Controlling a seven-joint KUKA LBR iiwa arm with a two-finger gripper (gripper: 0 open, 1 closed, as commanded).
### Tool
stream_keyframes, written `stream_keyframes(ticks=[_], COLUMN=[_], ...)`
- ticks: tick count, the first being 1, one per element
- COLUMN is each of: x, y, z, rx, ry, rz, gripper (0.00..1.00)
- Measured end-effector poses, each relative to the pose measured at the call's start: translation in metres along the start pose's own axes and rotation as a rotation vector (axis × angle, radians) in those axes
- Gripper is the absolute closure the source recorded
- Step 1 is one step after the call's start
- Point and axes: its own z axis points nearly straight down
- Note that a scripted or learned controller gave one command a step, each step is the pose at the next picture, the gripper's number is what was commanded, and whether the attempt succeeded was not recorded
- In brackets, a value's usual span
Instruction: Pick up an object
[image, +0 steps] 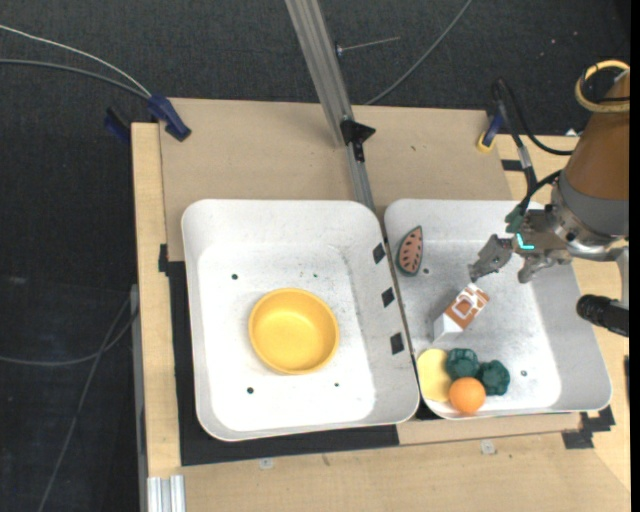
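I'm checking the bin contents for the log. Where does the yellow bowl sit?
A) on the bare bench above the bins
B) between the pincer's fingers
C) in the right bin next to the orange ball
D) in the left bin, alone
D: the yellow bowl rests on the floor of the left bin, while the orange ball lies in the right bin.

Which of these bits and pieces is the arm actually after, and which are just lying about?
Likely part of the job (right bin, near the gripper):
- small orange-and-white carton
- watermelon slice
- orange ball
- green lump
- pale yellow piece

Just lying about:
- yellow bowl, alone in the left bin
- blue clamps on the bench
- cables on the floor
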Motion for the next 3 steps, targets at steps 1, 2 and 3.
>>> stream_keyframes(ticks=[1,2,3], x=[0.0,0.005,0.009], y=[0.001,-0.005,-0.005], z=[-0.002,0.043,0.087], rx=[-0.005,0.005,0.005], ry=[0.0,0.001,0.002], rz=[0.0,0.001,0.001], gripper=[0.0,0.0,0.0])
